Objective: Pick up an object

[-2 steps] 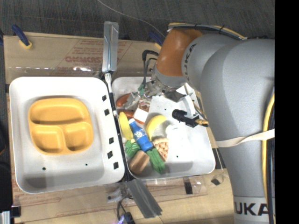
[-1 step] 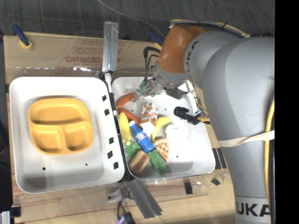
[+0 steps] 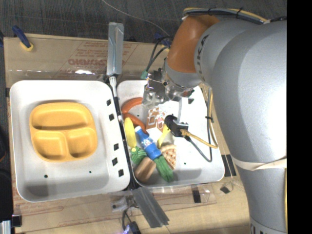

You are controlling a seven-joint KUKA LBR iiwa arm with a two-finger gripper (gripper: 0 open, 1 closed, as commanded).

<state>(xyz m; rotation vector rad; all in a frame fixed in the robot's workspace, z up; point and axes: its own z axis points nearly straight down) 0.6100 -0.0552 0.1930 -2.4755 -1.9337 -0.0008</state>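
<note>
So the whole rig sits on a cardboard sheet with red print on it, laid over a bench, and behind that there's dark grey carpet-looking floor with a thin cable running across it. A blue clip bites the cardboard's far left corner. Using the right bin as the landmark: the left bin butts right up against its left wall, and a yellow tray with three compartments lies in the middle of that one. A grey metal bar stands just past the seam between the two bins. The toy pile is crammed along the right bin's left side: an orange ring, a yellow corn-like piece, a blue bottle, green bits, a brown piece, something waffle-patterned. The gripper hangs over the right bin's far-left part, just above the pile's top end; can't tell how its claw is set, too cluttered. The arm covers the bin's right side.
</note>
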